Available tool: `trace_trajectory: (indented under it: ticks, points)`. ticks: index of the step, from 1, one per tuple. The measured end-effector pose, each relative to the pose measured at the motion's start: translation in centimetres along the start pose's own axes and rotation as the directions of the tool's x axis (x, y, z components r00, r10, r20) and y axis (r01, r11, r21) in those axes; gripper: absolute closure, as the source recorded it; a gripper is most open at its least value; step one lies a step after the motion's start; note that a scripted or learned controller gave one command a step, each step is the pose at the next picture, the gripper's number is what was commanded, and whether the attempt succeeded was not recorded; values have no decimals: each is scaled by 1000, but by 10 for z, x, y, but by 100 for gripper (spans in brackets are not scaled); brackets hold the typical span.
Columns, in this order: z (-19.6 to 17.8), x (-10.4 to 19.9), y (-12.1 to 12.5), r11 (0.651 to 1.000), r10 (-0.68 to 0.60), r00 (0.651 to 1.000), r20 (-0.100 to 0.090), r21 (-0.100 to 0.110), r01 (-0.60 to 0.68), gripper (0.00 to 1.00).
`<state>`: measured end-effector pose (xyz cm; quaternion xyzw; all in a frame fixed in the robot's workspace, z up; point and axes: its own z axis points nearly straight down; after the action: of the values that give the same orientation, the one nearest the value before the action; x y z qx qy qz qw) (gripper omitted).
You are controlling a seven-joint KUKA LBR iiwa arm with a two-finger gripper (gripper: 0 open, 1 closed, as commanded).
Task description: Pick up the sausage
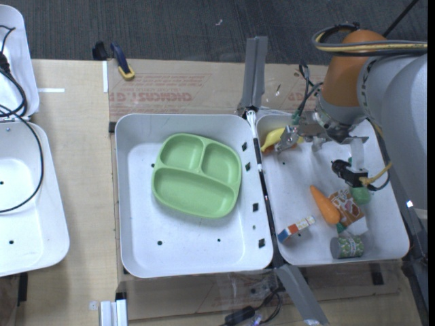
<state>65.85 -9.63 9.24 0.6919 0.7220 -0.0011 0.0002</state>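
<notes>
My gripper [291, 140] hangs at the right bin's [391, 246] far left corner, just beside the banana [271, 138]; I cannot tell whether it is released or clenched. The sausage [345, 208] lies near the bin's right edge, touching the carrot [325, 204].

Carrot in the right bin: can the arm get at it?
Probably yes: the carrot lies uncovered in the same bin as the gripper, which is by the banana. A reddish packet right beside it may crowd a grasp.
</notes>
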Motion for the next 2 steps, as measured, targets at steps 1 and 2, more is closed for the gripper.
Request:
trace_trajectory:
  ticks: [1, 2]
  points:
    - [0, 0, 0, 1000, 0, 1000, 0, 0, 0, 0]
    - [0, 0, 0, 1000, 0, 1000, 0, 0, 0, 0]
